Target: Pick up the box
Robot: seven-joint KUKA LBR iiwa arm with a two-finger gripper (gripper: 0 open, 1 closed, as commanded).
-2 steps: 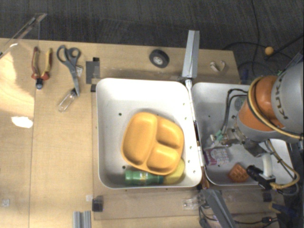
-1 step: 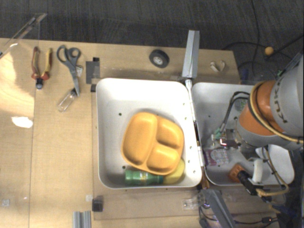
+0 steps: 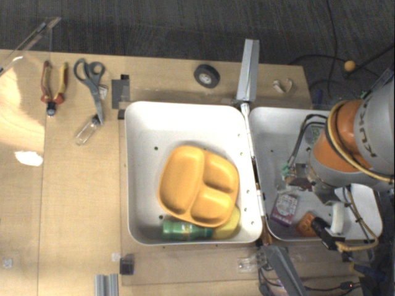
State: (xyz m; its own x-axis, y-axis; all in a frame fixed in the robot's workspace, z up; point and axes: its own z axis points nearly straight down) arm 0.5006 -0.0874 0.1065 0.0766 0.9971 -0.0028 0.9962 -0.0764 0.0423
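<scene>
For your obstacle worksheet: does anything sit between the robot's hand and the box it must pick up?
Nothing visible does. The small purple box lies in the right bin, directly beside the arm's wrist, with an orange item just next to it, not over it.

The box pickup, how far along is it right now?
Done: the arm has reached over the right bin. In hand: its wrist hangs just above the small purple box, which lies on the bin floor. Left: gripping and lifting; nothing shows the box held.

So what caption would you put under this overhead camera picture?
Grey-and-orange arm over the right bin, near a small purple box; yellow divided tray fills the left bin.
</scene>
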